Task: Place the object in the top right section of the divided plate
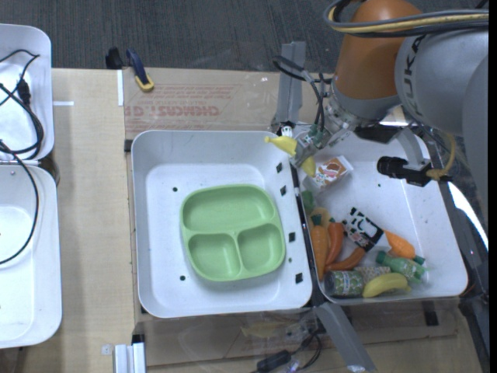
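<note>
The green divided plate (231, 231) lies in the left bin (155, 208), with one wide section at the back and two smaller ones at the front; all three hold nothing. My gripper (304, 144) hangs over the rim between the two bins, just beyond the plate's back right corner. It is shut on a yellow banana-like toy (280, 141), whose ends stick out on either side of the fingers. The toy is lifted above the bin rim.
The right bin (446, 282) holds a snack packet (331, 171), orange carrots (327, 243), a black-and-white item (363, 228), a green bottle (402, 265), a jar (344, 283) and another yellow banana (385, 285). White units with black cables (19, 123) stand at the far left.
</note>
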`<state>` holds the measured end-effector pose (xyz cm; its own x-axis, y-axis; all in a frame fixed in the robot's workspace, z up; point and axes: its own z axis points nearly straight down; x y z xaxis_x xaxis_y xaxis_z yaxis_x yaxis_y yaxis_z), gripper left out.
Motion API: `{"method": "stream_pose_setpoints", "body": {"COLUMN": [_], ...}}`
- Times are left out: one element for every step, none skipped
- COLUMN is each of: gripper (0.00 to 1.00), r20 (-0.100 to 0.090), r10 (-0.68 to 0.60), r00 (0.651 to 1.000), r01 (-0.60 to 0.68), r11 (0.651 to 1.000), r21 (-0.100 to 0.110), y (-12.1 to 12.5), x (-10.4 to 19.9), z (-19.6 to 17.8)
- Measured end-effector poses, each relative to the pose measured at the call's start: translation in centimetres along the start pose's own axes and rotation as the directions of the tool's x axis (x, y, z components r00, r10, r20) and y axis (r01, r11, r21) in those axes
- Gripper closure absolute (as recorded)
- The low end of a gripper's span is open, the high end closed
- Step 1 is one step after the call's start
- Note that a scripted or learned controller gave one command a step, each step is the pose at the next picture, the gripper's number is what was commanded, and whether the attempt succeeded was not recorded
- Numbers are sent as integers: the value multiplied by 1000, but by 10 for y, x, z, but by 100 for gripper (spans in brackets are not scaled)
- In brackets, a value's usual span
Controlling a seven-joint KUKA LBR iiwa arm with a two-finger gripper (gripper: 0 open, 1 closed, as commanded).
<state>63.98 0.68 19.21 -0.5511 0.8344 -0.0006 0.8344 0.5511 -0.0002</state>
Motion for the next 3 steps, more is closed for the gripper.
{"method": "stream_pose_setpoints", "body": {"gripper": [100,100,100], "r20": [0,2,2], "r10": [-89,-130,-247], "r00": [996,992,969], "r01": [89,130,247], "r11": [996,992,969], "r21": [0,-1,-1], "y": [-5,-61,-115], "x": [37,-12,-36], "z": [-21,-94,-132]}}
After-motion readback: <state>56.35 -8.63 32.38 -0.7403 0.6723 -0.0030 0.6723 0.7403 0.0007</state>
